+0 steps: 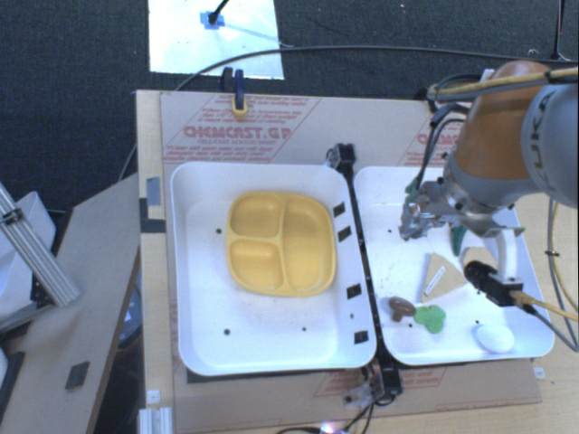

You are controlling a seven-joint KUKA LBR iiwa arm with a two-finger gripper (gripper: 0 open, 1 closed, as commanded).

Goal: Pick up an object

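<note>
Grey arm (507, 143) reaching in from right, wrist bent downward

A robotics lab or test cell. A grey-and-orange industrial arm (507, 143) reaches over a bench (289, 120) holding two white bins (194, 269), taped with printed protective sheeting. Loose cables (298, 52) trail across dark carpet (72, 61) behind it.
</note>
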